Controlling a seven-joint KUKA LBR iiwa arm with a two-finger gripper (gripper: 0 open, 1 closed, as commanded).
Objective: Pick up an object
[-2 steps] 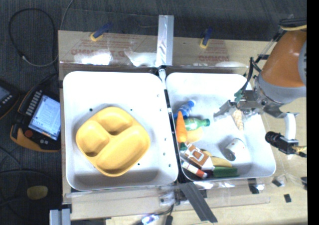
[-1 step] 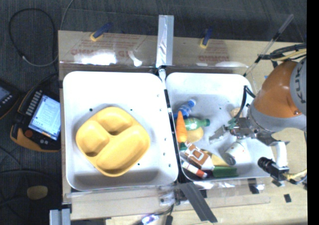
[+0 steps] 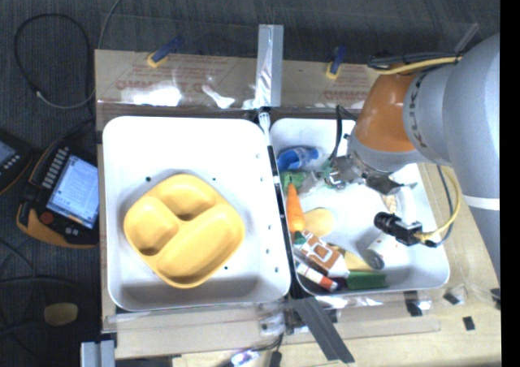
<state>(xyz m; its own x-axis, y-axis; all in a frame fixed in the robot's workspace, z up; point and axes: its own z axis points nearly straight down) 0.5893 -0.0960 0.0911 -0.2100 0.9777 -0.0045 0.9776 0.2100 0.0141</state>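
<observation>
Nearest me, I see a green marker [image 3: 366, 280] and a small printed box [image 3: 318, 256] along the right bin's [image 3: 435, 272] front wall, a carrot [image 3: 294, 207] upright by the divider. The left bin [image 3: 122, 134] holds a yellow divided dish [image 3: 183, 227]. Farther back, my pincer [image 3: 337, 174] hovers beside a blue item [image 3: 292, 158]; I cannot tell its state.

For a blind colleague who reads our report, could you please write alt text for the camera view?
A grey robot arm with an orange band reaches from the right over the right white bin, which holds a carrot, a blue item and other small objects along its left side. The left white bin holds a yellow divided plate.
</observation>
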